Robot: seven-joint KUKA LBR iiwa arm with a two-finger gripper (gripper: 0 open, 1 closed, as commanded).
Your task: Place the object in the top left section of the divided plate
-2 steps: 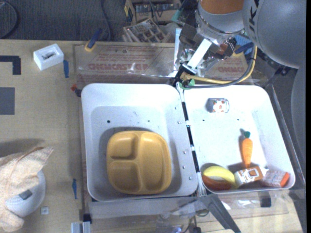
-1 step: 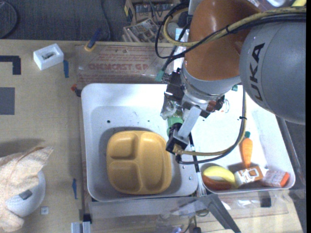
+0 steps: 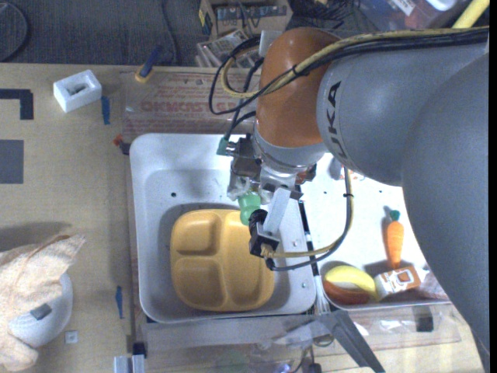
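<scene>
The grey arm (image 3: 404, 92) reaches in from three o'clock, its orange band (image 3: 291, 92) sitting over the far edge of the left bin (image 3: 147, 177). Below the band the gripper (image 3: 250, 207) hangs over the bin, just past the one o'clock corner of the yellow divided plate (image 3: 217, 266).

A small green object (image 3: 250, 206) shows at the gripper's tip, right beside the plate's rim at about one o'clock from the plate's centre. It is mostly covered by the wrist hardware, so its long axis and the way it points cannot be made out. Whether the fingers are spread or closed on it also cannot be told from here.

The plate lies flat in the near half of the left bin. In the right bin (image 3: 365, 208), at three o'clock from the plate, lie a toy carrot (image 3: 394, 239), its green top toward twelve o'clock, a banana-like fruit (image 3: 351, 282) and a small carton (image 3: 398, 278).
</scene>
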